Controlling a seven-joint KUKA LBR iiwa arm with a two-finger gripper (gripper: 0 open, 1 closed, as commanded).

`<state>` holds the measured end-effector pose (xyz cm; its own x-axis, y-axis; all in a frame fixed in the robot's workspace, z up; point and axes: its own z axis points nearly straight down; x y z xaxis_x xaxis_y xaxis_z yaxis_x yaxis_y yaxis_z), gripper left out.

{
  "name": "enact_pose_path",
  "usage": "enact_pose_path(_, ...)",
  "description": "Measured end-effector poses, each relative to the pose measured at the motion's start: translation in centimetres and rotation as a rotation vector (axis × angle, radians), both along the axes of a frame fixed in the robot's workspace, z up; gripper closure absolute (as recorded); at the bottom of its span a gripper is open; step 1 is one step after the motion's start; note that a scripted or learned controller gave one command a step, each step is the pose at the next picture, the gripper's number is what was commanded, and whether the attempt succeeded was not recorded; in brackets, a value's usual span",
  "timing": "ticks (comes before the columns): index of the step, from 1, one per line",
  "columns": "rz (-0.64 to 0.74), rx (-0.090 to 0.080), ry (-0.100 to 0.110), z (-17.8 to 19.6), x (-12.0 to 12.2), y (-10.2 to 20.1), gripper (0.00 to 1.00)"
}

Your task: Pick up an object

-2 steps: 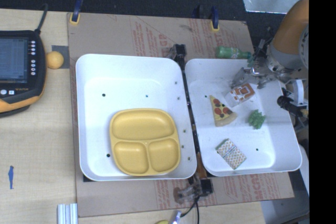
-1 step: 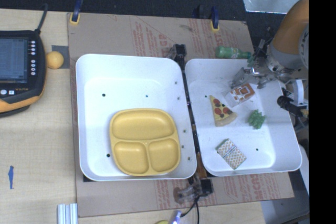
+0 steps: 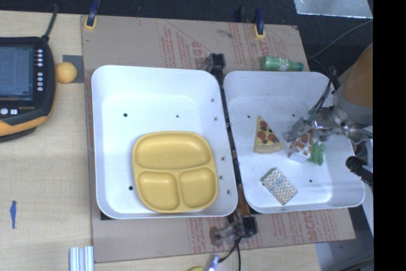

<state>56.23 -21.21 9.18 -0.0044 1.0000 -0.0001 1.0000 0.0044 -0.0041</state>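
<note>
Camera view: claw point(image 3: 303, 134) state unclear, beside small carton point(image 3: 300, 148), print unreadable.

The light wooden table point(image 3: 44, 187) bears a brown cardboard sheet point(image 3: 177, 41) with two white bins point(image 3: 108, 136) side by side. Left of the sheet rests a black-and-orange control pendant point(image 3: 22, 85), with an orange ball point(image 3: 66, 72) just beside it.

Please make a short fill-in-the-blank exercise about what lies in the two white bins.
1. The yellow divided plate lies in the ____ bin.
2. The plate has ____ compartments.
3. The pizza slice toy lies in the ____ bin.
4. The hand hovers over the ____ bin.

Missing words: left; three; right; right
</note>
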Motion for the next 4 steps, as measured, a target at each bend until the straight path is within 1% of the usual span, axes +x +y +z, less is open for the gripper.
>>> enact_pose_path(1,0.003,-0.001,-0.001,1.1,0.1,0.0,1.0)
enact_pose_path(2,0.0,0.001,-0.003,8.4,5.7,4.8,1.0)
enact_pose_path(3,-0.001,0.001,-0.003,10.6,9.4,11.9,1.0)
enact_pose_path(4,0.002,-0.001,0.0,11.4,5.3,15.5,1.0)
